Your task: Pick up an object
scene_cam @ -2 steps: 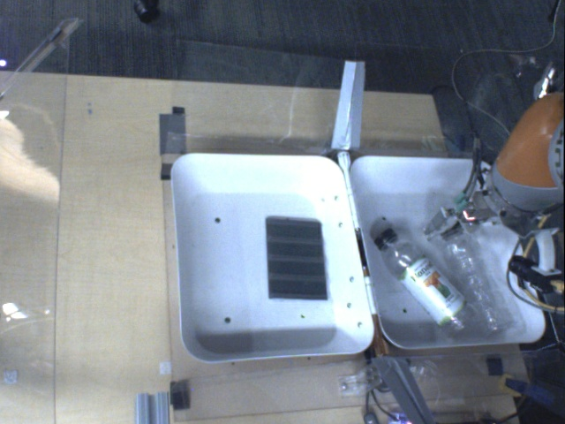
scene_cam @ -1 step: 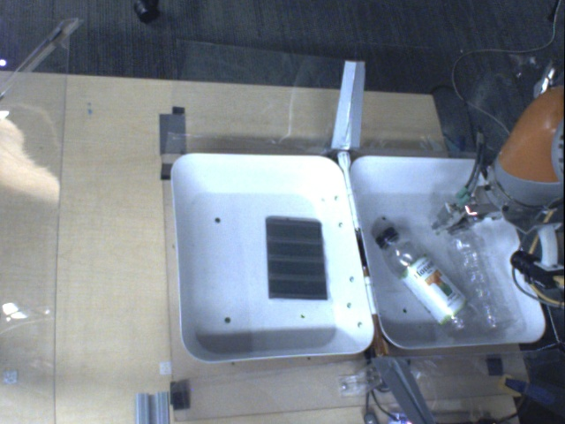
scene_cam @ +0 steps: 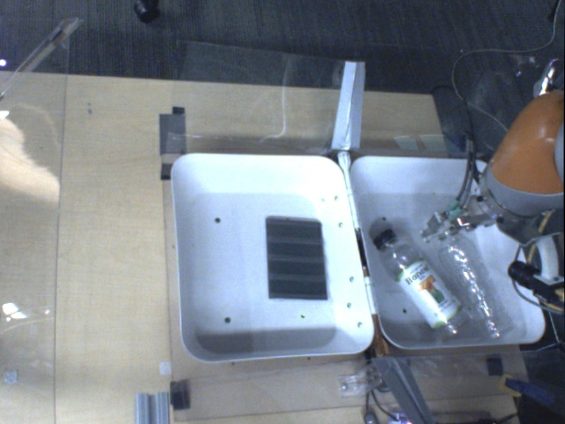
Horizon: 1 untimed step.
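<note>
Bottles: one labelled bottle [scene_cam: 417, 279] and a clear bottle [scene_cam: 472, 283] lie in your right bin [scene_cam: 402, 179]; gripper [scene_cam: 452, 219] hovers near its right edge.

Grey arm [scene_cam: 527, 170] entering from the right, orange band uppermost, wrist angled left

Arm [scene_cam: 528, 162], as I see it on my feed: one rounded orange shell, smooth and glossy, with a pale highlight along its top. Below it a grey band, curved, matte, darker at its underside. From the grey part a small metal gripper [scene_cam: 446, 222] assembly projects, silver, with tiny red and green specks on it that I cannot identify. Thin dark cables run beside the shell, one looping above it. A black fitting with a light ring sits below the grey section.
</note>
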Available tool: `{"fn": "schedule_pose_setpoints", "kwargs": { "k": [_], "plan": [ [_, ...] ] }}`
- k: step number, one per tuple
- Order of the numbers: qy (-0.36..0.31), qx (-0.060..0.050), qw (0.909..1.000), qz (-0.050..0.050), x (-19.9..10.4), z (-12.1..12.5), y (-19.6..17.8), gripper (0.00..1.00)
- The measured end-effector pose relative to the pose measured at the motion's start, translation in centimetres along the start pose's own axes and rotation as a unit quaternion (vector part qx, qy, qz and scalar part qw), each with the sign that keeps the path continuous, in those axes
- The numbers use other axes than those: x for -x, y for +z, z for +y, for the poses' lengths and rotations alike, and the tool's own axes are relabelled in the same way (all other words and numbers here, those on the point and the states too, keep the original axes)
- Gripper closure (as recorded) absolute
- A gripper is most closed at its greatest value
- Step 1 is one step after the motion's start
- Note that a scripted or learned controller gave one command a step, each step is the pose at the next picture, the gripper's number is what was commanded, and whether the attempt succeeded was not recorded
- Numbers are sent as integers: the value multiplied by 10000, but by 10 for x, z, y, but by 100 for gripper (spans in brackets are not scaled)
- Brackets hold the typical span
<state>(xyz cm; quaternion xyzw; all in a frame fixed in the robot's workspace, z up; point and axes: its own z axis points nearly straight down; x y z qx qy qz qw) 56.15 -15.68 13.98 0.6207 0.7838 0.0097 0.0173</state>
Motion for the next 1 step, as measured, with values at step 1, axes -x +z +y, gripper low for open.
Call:
{"fn": "schedule_pose_setpoints", "kwargs": {
  "k": [1],
  "plan": [
    [-539, -141, 9984, 71, -2, 103, -33, 100]
  ]
}}
